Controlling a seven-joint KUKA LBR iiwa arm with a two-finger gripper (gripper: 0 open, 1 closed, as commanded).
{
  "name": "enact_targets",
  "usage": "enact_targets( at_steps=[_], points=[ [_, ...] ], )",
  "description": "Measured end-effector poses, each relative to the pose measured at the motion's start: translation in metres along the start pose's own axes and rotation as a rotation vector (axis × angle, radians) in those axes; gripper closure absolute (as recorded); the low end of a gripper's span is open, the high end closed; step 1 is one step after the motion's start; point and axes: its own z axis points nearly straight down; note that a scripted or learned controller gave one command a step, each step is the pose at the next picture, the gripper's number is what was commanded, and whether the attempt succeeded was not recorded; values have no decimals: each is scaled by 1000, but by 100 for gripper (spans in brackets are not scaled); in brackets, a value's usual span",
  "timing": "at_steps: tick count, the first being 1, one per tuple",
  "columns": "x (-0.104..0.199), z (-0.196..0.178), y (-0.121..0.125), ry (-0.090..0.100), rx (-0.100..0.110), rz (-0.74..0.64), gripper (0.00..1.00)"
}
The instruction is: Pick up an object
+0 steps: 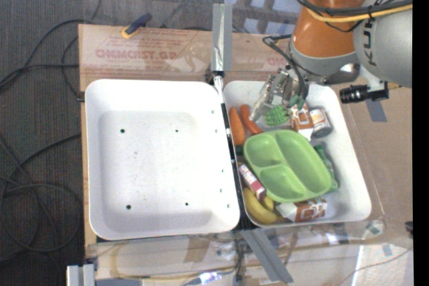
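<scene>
- Two shallow white plastic bins on the table: left bin [107, 211] bare inside; right bin [355, 174] crowded with objects.
- Right bin contents: green three-compartment plastic tray [288, 164] lying tilted over the pile; orange carrot-shaped toy [236, 127] along the left wall; yellow banana toy [258, 207] at the near left corner; small pink-and-white carton [251, 179] beside the tray's left rim; red-and-white carton [310, 211] at the near edge; labelled tin can [320, 122] by the far right side.
- Small green leafy toy [275, 116] sits at the far end of the right bin, just beyond the tray.
- Gripper [276, 96] is low over the far end of the right bin, just above that leafy toy; finger state: cannot tell at this resolution.
- Nothing visibly held.
- Step judged: descent or approach for a grasp, pick not yet made.
- Next move calls for: settling around one item, likely the leafy toy or carrot, closing, then lifting straight up clear of the tray rim.
</scene>
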Motion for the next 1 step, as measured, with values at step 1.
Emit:
enact_targets(
  at_steps=[1],
  points=[
    [0,-10,2,-2,-5,-1,100]
  ],
)
